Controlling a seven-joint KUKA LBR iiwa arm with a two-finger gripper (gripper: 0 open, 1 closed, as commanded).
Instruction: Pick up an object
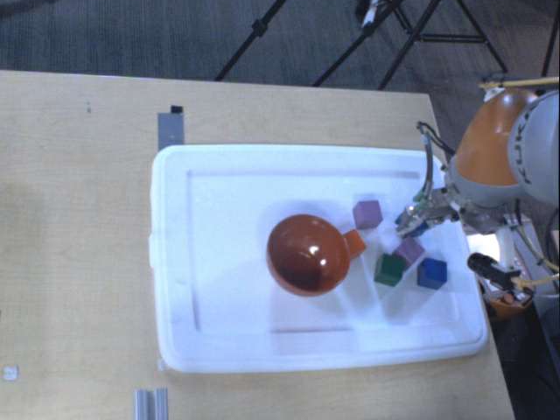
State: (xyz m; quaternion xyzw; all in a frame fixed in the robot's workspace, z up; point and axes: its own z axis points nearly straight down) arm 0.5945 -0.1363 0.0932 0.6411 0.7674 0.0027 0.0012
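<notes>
A white bin (219, 191) holds a brown-red bowl (307, 254) with a short orange handle, near its middle. To the bowl's right lie a purple cube (367, 213), a second mauve cube (409, 251), a green cube (389, 269) and a blue cube (432, 272). My gripper (415, 220) hangs over the bin's right side, just above the mauve cube and right of the purple one. Its tips are small and blurred. I see nothing between them.
The grey arm with its orange band (490, 151) comes in from the right over the bin's rim. A grey bracket (171, 128) sits on the wooden bench behind the bin. Tripod legs stand on the floor at the top.
</notes>
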